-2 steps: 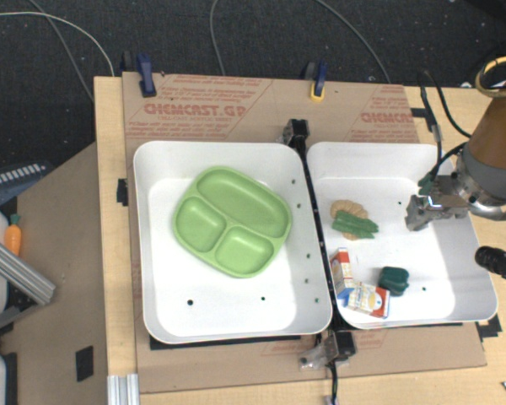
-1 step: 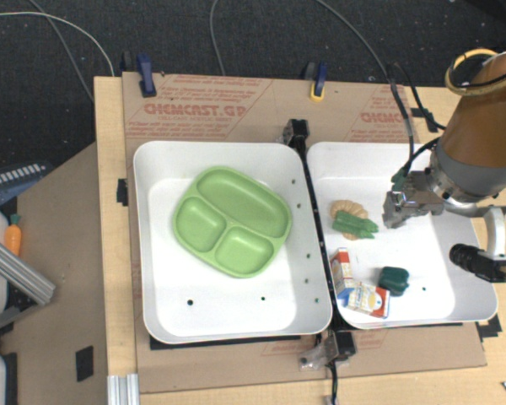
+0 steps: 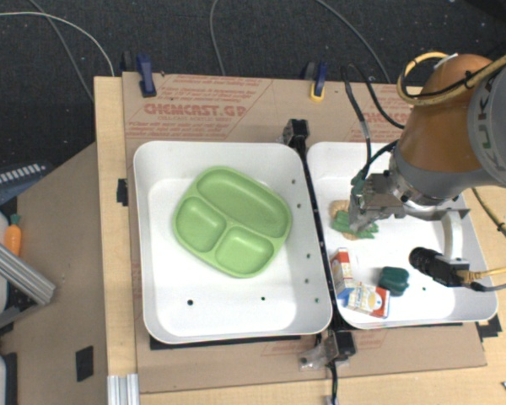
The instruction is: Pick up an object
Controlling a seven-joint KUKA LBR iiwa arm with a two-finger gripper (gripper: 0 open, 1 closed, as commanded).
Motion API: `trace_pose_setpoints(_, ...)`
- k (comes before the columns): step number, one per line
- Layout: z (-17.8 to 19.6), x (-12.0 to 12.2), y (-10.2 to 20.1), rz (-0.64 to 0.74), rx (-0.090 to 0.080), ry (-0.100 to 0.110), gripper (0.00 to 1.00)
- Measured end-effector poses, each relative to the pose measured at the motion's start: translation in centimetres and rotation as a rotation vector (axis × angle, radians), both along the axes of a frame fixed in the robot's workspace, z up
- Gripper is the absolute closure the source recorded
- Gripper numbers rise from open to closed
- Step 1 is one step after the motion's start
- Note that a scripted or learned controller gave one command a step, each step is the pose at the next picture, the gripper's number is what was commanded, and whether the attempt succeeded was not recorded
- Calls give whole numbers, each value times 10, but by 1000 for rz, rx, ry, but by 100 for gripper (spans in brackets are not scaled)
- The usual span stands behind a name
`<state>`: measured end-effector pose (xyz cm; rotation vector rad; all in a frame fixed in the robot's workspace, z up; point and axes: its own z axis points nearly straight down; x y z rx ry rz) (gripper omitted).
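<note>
The gripper (image 3: 364, 212) hangs low over the green toy (image 3: 352, 223) at the right bin's (image 3: 438, 310) nine o'clock, seemingly to grab it; grip unclear.

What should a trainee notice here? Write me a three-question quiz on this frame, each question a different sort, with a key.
1. True or false: the green divided plate lies in the right bin.
2. Multiple choice: the gripper is low over which thing? A) the small green object near the right bin's left wall B) the dark teal object C) the colourful packet
3. Fill in: the plate has ___ compartments.

Key: 1 false, it lies in the left bin. 2 A. 3 three.
</note>
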<state>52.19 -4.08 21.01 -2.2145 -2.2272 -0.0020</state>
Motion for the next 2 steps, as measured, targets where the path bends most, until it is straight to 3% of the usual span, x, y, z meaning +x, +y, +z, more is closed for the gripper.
trace_pose_setpoints(2, 3, -3, 121, 0, 0, 1, 100)
